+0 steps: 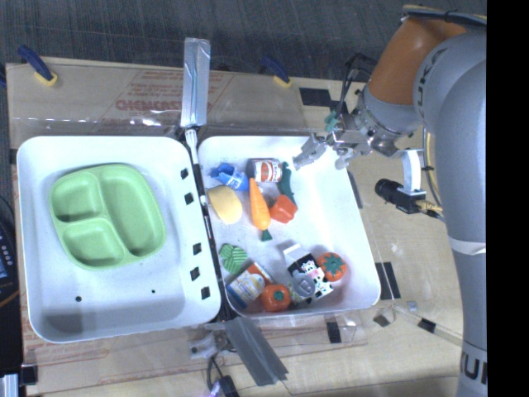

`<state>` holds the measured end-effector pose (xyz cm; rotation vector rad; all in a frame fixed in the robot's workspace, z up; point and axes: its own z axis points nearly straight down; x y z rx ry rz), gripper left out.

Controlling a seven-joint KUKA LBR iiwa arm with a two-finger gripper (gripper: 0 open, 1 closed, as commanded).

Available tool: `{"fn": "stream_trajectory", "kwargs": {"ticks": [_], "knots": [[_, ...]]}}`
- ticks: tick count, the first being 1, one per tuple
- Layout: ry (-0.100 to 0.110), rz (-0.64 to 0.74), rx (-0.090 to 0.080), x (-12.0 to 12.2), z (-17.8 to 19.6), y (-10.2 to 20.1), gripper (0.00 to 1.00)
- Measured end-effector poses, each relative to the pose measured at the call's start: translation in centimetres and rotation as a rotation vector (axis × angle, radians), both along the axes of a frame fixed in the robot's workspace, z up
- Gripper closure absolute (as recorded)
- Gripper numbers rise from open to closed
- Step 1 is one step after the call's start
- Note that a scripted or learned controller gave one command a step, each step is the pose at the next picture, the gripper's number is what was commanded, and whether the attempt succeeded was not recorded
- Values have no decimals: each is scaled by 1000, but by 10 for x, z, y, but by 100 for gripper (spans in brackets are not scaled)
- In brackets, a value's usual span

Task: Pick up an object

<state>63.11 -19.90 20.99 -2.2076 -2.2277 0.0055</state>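
Camera view: wooden bench (pixel 124 354) bears two white bins (pixel 107 313), dark floor (pixel 248 15) behind.

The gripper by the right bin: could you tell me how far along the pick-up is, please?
Done: the arm has reached the right bin, and the gripper sits over its upper right corner. In hand: nothing shows between its fingers. Left: the whole grab. The red can, carrot, yellow lemon and other toys all lie in the bin, and the green divided plate rests in the left bin.
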Motion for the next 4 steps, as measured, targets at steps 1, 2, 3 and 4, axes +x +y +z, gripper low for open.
{"fn": "stream_trajectory", "kwargs": {"ticks": [1, 2, 3, 4], "knots": [[-4, 115, -1, -50, 80, -11, 0], [-5, 326, -1, -46, 121, 14, 0], [2, 382, 2, -36, 16, 90, 0], [1, 370, 2, -27, -112, 86, 0]]}}
